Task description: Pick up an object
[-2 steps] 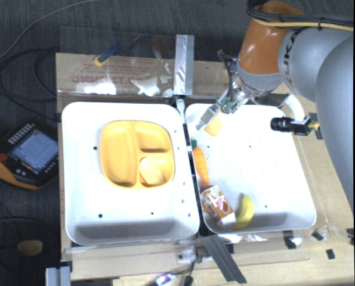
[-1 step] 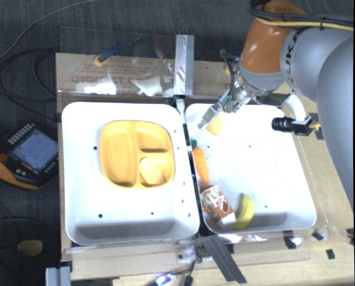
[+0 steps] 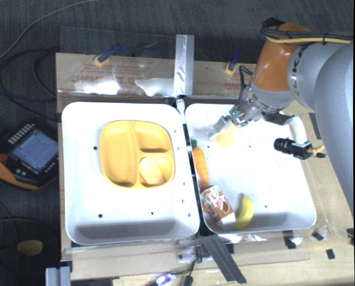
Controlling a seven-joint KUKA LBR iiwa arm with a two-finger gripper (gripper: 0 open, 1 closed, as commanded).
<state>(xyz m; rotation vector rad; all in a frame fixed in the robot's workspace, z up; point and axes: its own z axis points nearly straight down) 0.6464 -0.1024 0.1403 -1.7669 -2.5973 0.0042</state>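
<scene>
The wooden bench (image 3: 70,82) is filling most of the frame, carrying two shallow white bins side by side. The left bin (image 3: 82,213) is holding a yellow plastic divided tray (image 3: 136,152), smooth and rounded, sitting a little above the bin's middle. The right bin (image 3: 284,201) is lying under the arm (image 3: 320,82), which is reaching in from the upper right of the frame, its grey body bulky at the edge and its orange band just above the wrist. The wrist is tilting down and to the left, so the gripper (image 3: 225,124) is hanging over the upper left part of the right bin. Whether its claw is apart or together cannot be told from this view. A pale yellow block (image 3: 225,137) is sitting just below the gripper tip, touching or nearly touching it. An orange carrot (image 3: 200,165) is lying along the bin's left wall. Lower down, a small printed packet (image 3: 216,204) is leaning at the lower left, with a yellow banana (image 3: 244,211) just beside it on the right. A black-and-yellow fitting (image 3: 293,147) is jutting in at the right. A handheld control pendant (image 3: 23,157) is resting on the dark floor at the left of the frame.
</scene>
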